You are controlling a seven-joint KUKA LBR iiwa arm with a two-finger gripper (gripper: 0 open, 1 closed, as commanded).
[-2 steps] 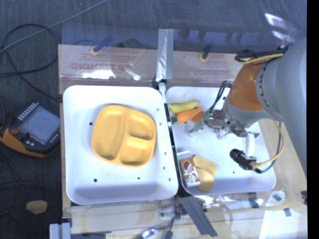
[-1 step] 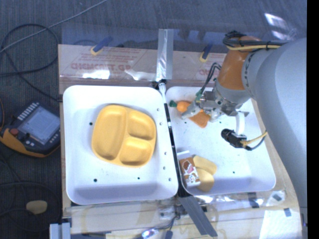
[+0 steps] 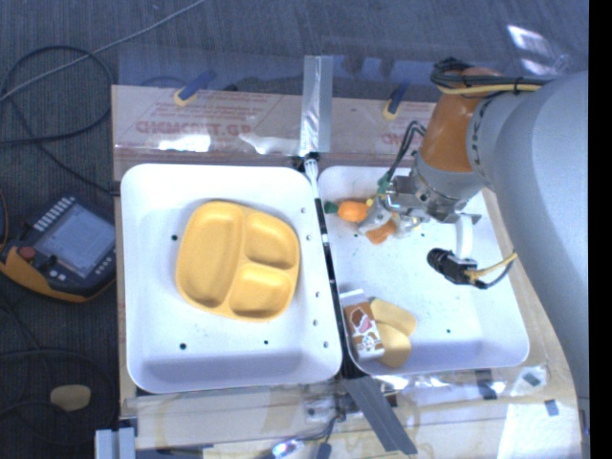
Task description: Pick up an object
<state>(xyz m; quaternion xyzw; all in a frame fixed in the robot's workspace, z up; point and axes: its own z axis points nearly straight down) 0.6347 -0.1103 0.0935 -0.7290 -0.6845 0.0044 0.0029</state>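
My gripper (image 3: 390, 210) reaches down into the far left part of the right bin (image 3: 478, 352). Right at its tip lie small orange food toys (image 3: 355, 211), one round piece with a green bit and a redder piece (image 3: 379, 234) just below the fingers. I cannot see whether anything sits between the fingers. A brown and white packet (image 3: 364, 331) and a tan wedge-shaped toy (image 3: 394, 321) lie at the near left corner of the same bin. A yellow divided tray (image 3: 239, 259) fills the middle of the left bin (image 3: 153, 352).
The arm's grey body and orange band (image 3: 454, 132) cover the right bin's far right side. A black cable plug (image 3: 449, 264) hangs over the bin's middle. A pendant (image 3: 62, 247) lies on the floor at left.
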